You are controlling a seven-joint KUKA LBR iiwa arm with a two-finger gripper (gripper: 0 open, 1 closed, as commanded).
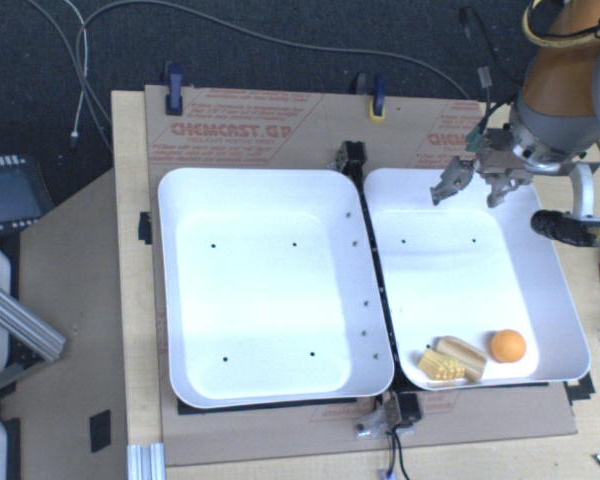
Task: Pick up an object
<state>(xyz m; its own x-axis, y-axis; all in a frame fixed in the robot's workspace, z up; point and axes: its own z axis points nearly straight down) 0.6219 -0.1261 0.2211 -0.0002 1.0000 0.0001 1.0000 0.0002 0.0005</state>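
Note:
My gripper (473, 190) hangs over the far edge of the right bin (460, 268), its two grey fingers spread open with nothing between them. Well away from it, at the bin's near edge, lie three things: an orange ball (508, 346) toward the right, a tan bread-like roll (463, 351) to its left, and a yellow corn cob (440, 367) touching the roll on its near-left side.
The left bin (270, 288) sits beside the right one, with a black clip (352, 155) at the far end of the seam between them. Blue clamps (173, 78) hold the cardboard sheet at the back.

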